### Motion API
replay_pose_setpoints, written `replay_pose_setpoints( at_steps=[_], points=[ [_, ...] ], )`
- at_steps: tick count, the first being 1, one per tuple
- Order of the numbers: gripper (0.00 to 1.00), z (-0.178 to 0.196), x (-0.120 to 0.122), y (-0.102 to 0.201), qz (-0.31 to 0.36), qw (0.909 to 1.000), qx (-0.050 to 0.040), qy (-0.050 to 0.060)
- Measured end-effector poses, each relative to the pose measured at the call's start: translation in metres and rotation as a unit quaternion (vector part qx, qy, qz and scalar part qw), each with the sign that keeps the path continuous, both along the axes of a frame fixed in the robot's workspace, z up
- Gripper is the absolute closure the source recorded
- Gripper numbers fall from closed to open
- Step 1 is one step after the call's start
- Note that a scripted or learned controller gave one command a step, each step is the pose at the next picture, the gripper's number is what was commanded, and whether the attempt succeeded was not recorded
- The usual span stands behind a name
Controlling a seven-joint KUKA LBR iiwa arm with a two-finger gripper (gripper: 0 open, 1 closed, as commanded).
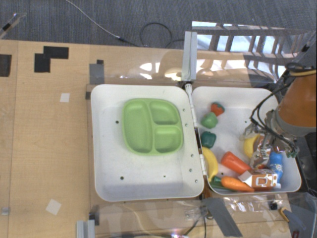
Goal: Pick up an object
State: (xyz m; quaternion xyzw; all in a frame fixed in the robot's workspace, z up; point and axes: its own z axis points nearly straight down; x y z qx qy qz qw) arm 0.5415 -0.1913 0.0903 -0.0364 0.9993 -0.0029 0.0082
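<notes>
The right bin (233, 100) holds several toy foods. A red-orange piece (217, 108) and a green pepper (209, 120) lie near its far left. Below them are a dark green piece (208, 139) and a yellow banana (211, 163) along the left wall. An orange cylinder (235, 162), a carrot (237, 184), an orange-and-white carton (265, 181) and a blue bottle (276, 165) lie near the front. My gripper (261, 152) reaches down at the bin's right side, right beside a yellow lemon-like piece (250, 145) and just left of the blue bottle.
The left bin (106, 172) carries a green divided plate (151, 126) in its middle. A metal divider post (188, 53) stands behind the seam between the bins. The arm's orange band (299, 100) and its cables hang over the right bin's right edge.
</notes>
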Motion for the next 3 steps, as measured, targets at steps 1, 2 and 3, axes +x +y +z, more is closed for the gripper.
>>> replay_pose_setpoints(
  at_steps=[1, 2, 3],
  points=[
    [1.0, 0.015, 0.006, 0.001, 0.0, 1.0, -0.0008, -0.009],
    [1.0, 0.001, 0.028, -0.013, 0.187, 0.9824, -0.0006, 0.002],
    [1.0, 0.135, 0.049, 0.039, 0.221, 0.9752, -0.003, -0.002]
  ],
)
